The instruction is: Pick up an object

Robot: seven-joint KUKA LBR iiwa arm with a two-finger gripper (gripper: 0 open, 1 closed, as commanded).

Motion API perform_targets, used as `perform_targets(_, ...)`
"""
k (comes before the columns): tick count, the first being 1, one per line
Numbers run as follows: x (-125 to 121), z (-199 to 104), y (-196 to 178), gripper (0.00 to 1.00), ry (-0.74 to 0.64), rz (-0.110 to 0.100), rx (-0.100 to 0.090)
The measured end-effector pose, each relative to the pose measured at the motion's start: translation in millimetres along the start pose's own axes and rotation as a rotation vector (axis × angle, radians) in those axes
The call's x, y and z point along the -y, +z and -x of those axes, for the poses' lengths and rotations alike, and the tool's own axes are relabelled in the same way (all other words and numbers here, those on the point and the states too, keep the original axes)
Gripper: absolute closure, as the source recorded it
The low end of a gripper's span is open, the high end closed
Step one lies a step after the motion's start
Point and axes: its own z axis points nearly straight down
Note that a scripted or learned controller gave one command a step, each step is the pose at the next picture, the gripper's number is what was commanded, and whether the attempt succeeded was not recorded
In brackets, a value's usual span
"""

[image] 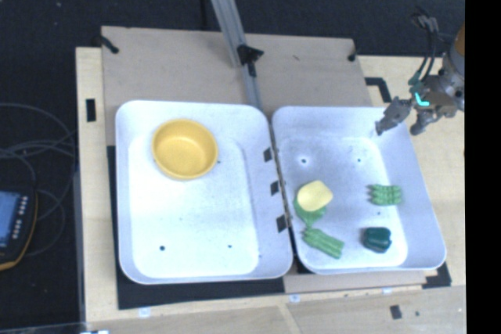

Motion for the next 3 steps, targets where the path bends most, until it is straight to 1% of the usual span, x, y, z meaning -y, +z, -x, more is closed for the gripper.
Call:
perform_targets(1,0,0,0,0.00,0.000,0.000,0.000)
perform_targets(2,9,5,56,0.00,0.001,-0.005,0.000)
perform_targets(3,20,6,109,0.00,0.001,-0.005,0.000)
